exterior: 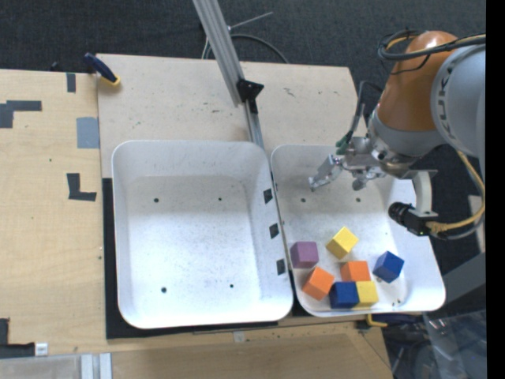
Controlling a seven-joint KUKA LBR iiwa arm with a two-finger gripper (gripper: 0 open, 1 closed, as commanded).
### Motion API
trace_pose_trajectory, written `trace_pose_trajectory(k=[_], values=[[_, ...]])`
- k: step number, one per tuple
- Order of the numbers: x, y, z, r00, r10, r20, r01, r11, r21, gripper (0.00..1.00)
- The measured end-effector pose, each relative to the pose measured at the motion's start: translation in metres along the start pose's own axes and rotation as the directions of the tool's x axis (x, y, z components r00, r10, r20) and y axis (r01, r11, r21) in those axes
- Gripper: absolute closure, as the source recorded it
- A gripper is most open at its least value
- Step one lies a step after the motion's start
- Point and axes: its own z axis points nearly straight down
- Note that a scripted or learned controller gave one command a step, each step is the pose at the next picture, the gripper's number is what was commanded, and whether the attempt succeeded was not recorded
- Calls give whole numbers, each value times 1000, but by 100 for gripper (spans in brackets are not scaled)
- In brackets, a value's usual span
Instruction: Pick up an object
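Several small blocks lie in the near part of the right bin [316, 212]: a purple one [304, 253], a yellow one [342, 242], two orange ones [319, 282] [356, 271], two blue ones [388, 266] [344, 294] and a second yellow one [367, 292]. My gripper [339, 178] hangs over the far part of that bin, well behind the blocks. Its two fingers are spread apart with nothing between them.
The left bin [126, 212] stands beside the right one, a black divider strip [273, 227] between them. A slanted metal pole [225, 50] crosses above the bench. A black and yellow cable [426, 223] trails off the arm at the right.
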Motion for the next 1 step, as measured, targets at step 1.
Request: trace_pose_trajectory(k=[1], values=[[-68,-42,34,1000,8,3,-8,1000,5,0]])
